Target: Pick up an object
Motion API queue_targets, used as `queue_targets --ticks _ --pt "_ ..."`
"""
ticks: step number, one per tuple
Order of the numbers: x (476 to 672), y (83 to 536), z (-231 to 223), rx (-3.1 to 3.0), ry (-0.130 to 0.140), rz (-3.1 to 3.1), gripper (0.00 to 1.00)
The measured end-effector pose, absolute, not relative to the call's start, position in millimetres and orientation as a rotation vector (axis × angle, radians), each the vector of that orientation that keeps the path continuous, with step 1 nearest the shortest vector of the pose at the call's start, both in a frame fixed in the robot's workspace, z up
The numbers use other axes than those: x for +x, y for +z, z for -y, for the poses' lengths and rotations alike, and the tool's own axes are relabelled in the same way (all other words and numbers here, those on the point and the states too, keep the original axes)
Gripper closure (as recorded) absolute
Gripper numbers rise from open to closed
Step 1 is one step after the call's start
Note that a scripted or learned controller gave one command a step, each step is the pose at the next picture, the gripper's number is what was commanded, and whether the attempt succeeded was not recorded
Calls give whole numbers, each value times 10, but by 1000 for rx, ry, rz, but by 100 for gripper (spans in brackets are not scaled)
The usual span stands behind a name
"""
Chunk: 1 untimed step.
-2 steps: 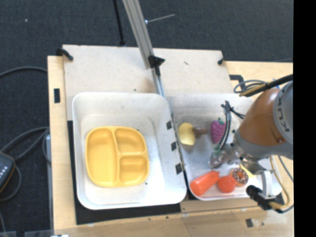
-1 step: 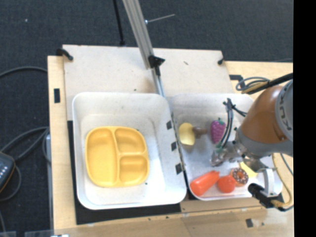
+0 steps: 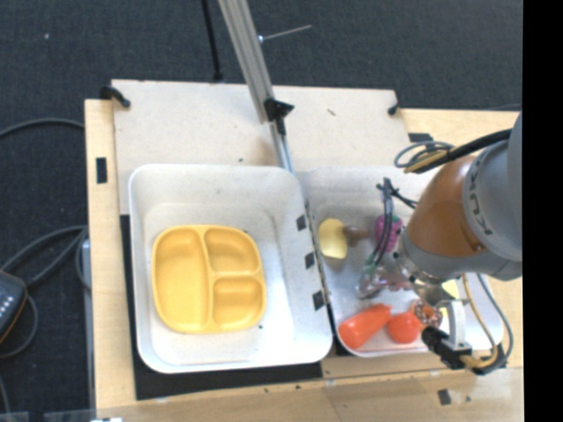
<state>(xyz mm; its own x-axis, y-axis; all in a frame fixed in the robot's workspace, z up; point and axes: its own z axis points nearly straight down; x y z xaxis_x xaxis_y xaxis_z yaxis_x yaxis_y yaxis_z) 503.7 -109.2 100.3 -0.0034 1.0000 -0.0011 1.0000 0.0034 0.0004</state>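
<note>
A pale wooden bench (image 3: 202, 130) is seen across the middle of the frame, set on dark carpet, with a slanted aluminium rail (image 3: 246, 47) running from the top centre down to its middle. Two shallow white bins are carried on the bench side by side. The left bin (image 3: 220, 192) takes up the centre-left of the frame, and a yellow divided tray (image 3: 209, 278) with three compartments is laid flat in its left half. The right bin (image 3: 339, 192) lies at the centre-right and is largely covered by the arm (image 3: 466, 218), which enters from the right edge, its grey body and orange band bent over the bin. The gripper (image 3: 387, 275) is lowered into the middle of the right bin, among cables and small clutter; whether its fingers are spread or closed cannot be told, as they are hidden by the wrist and the wiring. An orange carrot-shaped toy (image 3: 363, 325) is found at the lower edge of the right bin, just below the gripper, with a smaller orange-red round toy (image 3: 405, 327) touching its right end. A pale yellow rounded toy (image 3: 332, 238) rests near the bin's left wall, to the left of the gripper, and a small magenta object (image 3: 384, 229) is seen just beside the wrist, too obscured to be identified.
</note>
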Motion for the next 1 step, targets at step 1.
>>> queue_targets --ticks 1 --pt "5051 1122 1107 2217 6 -2220 100"
